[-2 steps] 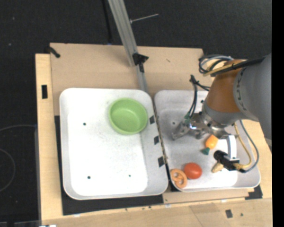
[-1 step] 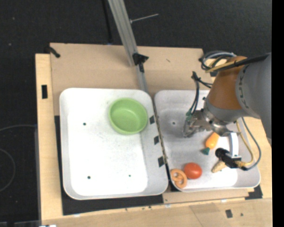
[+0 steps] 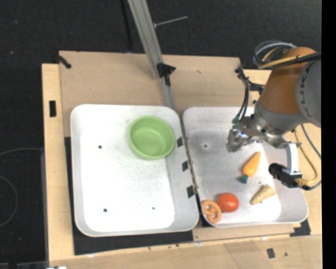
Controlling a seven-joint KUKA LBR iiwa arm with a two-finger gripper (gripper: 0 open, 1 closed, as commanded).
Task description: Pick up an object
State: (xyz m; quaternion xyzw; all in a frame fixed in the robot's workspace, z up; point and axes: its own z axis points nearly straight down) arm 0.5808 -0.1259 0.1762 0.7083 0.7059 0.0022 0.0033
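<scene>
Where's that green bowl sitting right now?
The round green plastic bowl sits in the left white bin, near its upper right corner, beside the divide between both bins.

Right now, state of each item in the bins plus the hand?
green bowl: upright, nothing in it, left bin.
carrot: lying tilted, right bin, just below the hand.
tomato: resting near front edge, right bin.
pretzel-like piece: touching the tomato, front left corner.
cone-shaped piece: lying on its side.
hand: over the right bin, holding nothing visible.
</scene>
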